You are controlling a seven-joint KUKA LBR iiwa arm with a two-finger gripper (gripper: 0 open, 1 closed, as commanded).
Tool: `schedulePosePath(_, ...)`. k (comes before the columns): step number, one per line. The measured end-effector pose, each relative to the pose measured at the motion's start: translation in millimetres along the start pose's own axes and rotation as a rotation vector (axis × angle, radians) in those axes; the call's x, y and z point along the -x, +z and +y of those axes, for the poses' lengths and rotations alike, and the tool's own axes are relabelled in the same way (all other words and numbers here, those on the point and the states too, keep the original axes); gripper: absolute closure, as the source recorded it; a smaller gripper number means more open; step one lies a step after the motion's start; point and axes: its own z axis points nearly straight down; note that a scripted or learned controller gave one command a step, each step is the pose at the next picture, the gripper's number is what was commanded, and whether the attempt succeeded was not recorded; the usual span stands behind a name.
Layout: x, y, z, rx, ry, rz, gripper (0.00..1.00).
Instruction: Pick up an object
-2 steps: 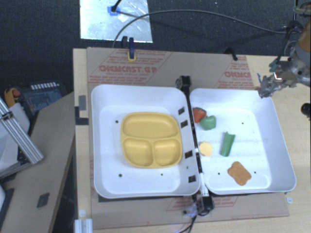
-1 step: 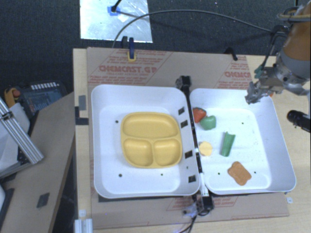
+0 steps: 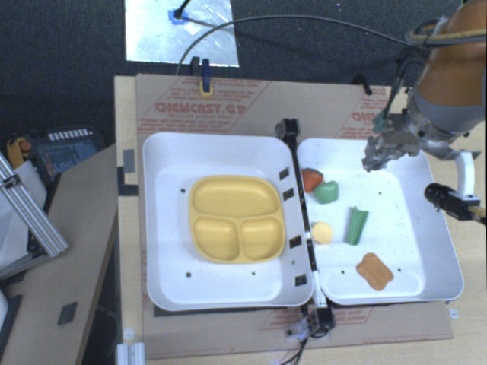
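Observation:
My gripper point(image 3: 375, 160) hangs over the back of the right bin point(image 3: 426, 226), above and to the right of the toy food. Nothing shows between its fingertips. Below it to the left lie a red piece point(image 3: 310, 178) and a green rounded piece point(image 3: 326, 192), touching each other near the divider. A green stick-shaped piece point(image 3: 355, 226) lies in the middle of the bin, a small yellow ball point(image 3: 322, 233) to its left, and an orange-brown cookie shape point(image 3: 375, 271) near the front.
The left bin point(image 3: 163, 204) holds a yellow divided plate point(image 3: 236, 217) with three compartments. A black divider rail point(image 3: 298, 204) runs between the bins. A cardboard sheet lies under both bins.

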Motion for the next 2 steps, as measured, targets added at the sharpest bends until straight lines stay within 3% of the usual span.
schedulePosePath(2,-102.8,7.8,-33.7,-0.002,-0.001,0.001,1.00)
